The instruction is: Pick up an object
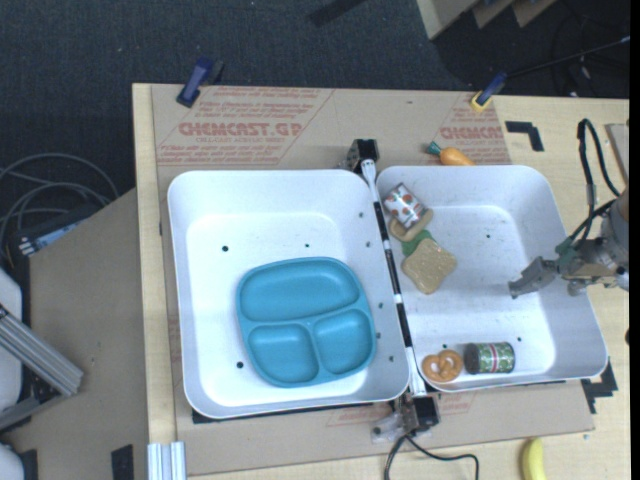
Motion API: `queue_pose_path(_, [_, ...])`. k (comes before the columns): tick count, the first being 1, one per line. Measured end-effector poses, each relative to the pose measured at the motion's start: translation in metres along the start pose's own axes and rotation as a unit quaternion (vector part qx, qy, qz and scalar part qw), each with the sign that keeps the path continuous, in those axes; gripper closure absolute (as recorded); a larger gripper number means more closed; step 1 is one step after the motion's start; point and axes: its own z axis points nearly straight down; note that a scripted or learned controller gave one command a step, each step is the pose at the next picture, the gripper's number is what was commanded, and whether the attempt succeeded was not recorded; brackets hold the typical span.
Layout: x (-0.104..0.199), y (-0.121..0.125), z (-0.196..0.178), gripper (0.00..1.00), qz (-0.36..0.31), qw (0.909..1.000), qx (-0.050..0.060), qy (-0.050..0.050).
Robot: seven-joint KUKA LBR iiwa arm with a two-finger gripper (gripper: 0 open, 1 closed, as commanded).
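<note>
Can, the green one lying on its side near the front edge of the right bin, looks like my nearest target, just beside a small orange donut-shaped toy. My gripper sits low over the bin's right part, well apart from everything, holding nothing that I can see; I cannot tell how wide it stands. My worry: the can may roll away from a closing grasp, or the donut may get nudged or pinched along with it. Its long axis runs roughly left to right across the view, parallel to the bin's front wall, dark end toward the donut.
</note>
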Motion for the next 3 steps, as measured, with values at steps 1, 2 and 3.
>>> queue_pose_path(1, [0.012, 0.065, 0.006, 0.00, -0.001, 1.0000, -0.001, -0.001])
queue_pose_path(2, [0.072, 0.056, 0.099, 0.00, -0.001, 1.0000, -0.001, 0.000])
queue_pose_path(3, [0.104, 0.112, 0.098, 0.00, -0.001, 1.0000, -0.004, 0.000])
